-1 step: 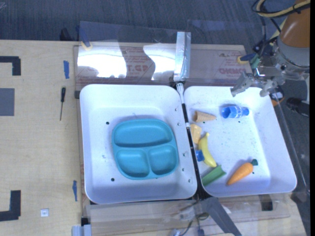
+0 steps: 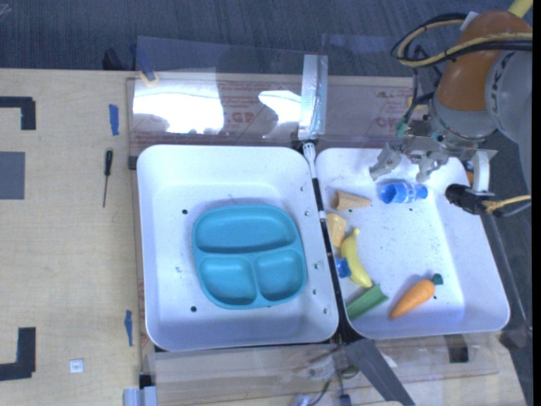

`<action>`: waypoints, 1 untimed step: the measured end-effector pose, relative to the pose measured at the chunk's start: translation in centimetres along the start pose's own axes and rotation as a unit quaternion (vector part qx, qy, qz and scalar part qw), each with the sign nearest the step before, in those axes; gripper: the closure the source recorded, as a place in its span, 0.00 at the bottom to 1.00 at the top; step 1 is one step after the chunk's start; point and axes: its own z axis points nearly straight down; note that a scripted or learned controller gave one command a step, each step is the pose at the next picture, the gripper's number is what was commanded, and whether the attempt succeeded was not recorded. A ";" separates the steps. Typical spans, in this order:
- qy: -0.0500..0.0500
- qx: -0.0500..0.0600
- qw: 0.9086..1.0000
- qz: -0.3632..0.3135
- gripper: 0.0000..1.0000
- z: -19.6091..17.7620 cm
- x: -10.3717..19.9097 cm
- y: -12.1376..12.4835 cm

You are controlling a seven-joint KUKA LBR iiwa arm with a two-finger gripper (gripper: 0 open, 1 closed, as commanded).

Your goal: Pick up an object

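Poised at the right bin's [image 2: 473, 307] far end, open gripper [image 2: 407, 166] just above a blue bottle [image 2: 401, 193] on the floor. Best to straddle its middle squarely before closing.

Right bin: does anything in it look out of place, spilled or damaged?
Nothing looks spilled or broken. The toy food is bunched against the right bin's left wall: cone, banana, green piece, with the carrot apart from them. The blue object lies just below the gripper. The left bin's blue tray sits flat.
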 end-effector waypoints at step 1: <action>-0.001 -0.011 1.000 -0.010 0.00 6.2 -3.2 0.8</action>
